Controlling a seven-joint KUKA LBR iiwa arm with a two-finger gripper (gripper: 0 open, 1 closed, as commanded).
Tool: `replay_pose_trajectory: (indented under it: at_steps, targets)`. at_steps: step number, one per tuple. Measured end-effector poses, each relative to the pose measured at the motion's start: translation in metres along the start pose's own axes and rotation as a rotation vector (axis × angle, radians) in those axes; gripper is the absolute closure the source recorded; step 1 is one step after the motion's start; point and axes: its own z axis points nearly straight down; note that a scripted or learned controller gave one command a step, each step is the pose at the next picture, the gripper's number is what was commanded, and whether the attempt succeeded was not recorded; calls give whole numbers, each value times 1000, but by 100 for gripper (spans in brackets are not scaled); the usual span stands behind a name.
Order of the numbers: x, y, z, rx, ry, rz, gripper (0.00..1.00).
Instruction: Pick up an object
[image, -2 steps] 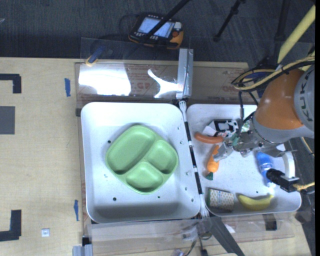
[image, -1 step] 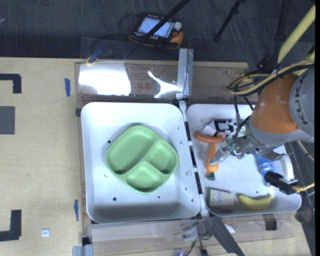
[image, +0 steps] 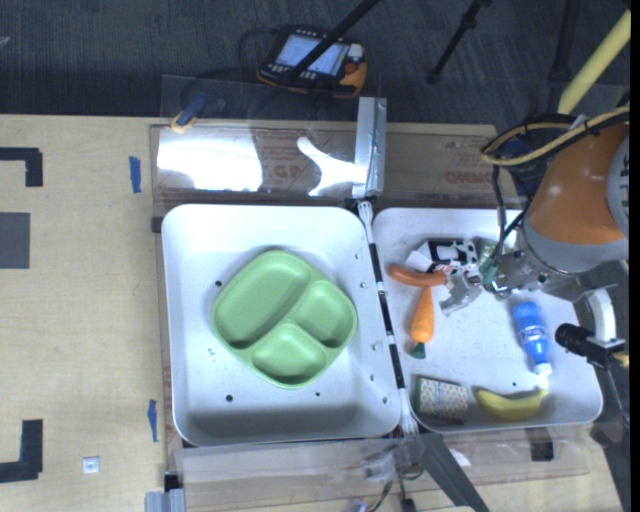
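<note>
Gripper hovers low in the right bin, just beside an orange carrot; whether it grips anything cannot be told. Nothing looks lifted yet, so the pick remains undone.

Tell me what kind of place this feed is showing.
Most likely a robotics lab bench, not a kitchen: two shallow white plastic bins sit side by side on a pale wooden bench, toy food such as a small yellow banana lies loose, and a handheld control pendant rests on grey carpet.
</note>
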Motion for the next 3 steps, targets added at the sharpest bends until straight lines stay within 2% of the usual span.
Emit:
replay_pose_trajectory:
  at_steps: [1, 2, 3]
  targets:
    - [-19, -3, -10, 1, -1, 341, 0]
    - [-94, -1, 55, 2, 12, 245, 0]
    - [-88, -28, 65, -10, 12, 97, 0]
